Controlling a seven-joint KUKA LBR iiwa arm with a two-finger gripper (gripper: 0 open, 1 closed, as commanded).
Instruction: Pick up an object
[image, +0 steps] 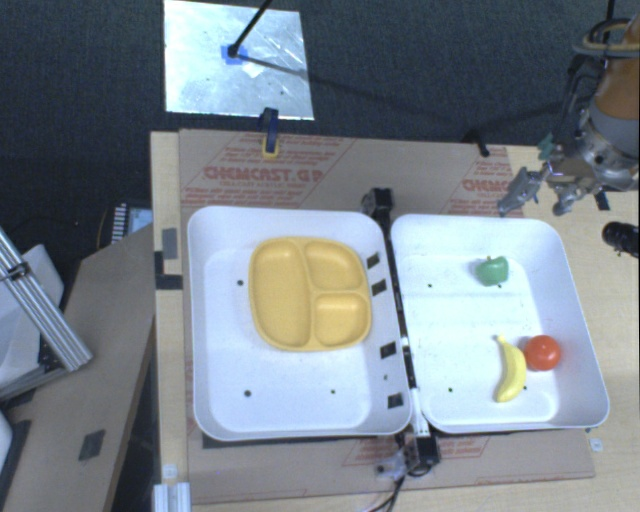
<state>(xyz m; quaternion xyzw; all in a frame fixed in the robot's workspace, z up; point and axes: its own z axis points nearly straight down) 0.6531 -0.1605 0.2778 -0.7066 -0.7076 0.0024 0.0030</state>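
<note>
- Brown board (330, 165) under both bins carries red printed "CHEMCAST GP", readable at the upper left; a second red print at the upper right is partly cut off and not fully legible.
- More faint red lettering runs along the board's near edge below the bins; too small to read.
- Worktop (120, 300) is tan, with dark carpet-like floor (80, 70) beyond it at the top and left.
- A shiny silver sheet (238, 60) lies on the floor at the top, with a blue tape patch and a thin dark rod crossing it.
- A blue-and-yellow clamp (270, 135) sits at the board's far edge.
- Aluminium framing (35, 300) shows at the left edge.
- Left bin (215, 400) holds a yellow divided plate (308, 293), three compartments, lying flat near the bin's middle.
- Right bin (440, 400) holds three objects: a green apple (491, 269) toward the far side; a yellow banana (511, 370) near the front right; a red tomato (542, 352) just beside the banana, seemingly touching it.
- Black clips line the seam between the two bins.
- End effector (540, 190) hangs above the far right corner of the right bin, outside its rim, fingers spread apart with nothing between them.
- Apple sits well apart from the end effector, below and left of it in view.
</note>
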